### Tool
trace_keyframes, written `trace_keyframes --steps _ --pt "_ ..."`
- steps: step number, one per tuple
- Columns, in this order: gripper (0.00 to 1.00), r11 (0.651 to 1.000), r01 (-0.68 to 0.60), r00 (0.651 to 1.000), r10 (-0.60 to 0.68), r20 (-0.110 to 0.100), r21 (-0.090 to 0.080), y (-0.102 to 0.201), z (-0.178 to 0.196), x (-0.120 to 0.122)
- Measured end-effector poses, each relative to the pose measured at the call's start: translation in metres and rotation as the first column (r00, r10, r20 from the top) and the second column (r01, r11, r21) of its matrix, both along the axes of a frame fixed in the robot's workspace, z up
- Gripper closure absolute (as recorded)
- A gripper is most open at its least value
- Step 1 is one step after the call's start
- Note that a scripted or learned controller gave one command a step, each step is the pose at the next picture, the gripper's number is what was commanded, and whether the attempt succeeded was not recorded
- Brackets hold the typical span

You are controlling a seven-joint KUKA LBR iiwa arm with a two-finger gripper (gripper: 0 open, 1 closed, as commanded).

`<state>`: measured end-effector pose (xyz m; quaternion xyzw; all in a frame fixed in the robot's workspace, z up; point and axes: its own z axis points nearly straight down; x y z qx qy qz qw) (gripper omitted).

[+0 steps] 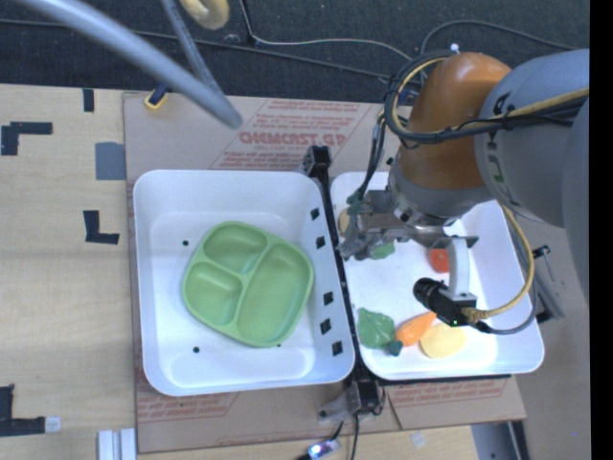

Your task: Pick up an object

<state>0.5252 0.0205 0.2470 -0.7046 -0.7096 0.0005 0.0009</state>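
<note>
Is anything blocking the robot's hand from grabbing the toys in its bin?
Nothing visible does. The gripper hangs low in the right bin, by its left wall. The green toy, orange carrot and yellow piece lie uncovered nearer the camera.

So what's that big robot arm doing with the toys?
The arm's tool is reaching down into the right bin, near its left wall, trying to pick something up. I can't tell if it has anything. A green toy, an orange one and a yellow one lie nearby. The left bin holds a green tray.
</note>
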Motion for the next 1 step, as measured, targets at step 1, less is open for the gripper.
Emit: trace_keyframes --steps 1 --pt "1.00 1.000 0.001 1.000 -0.001 0.000 0.000 0.0486 -0.0051 -0.0001"
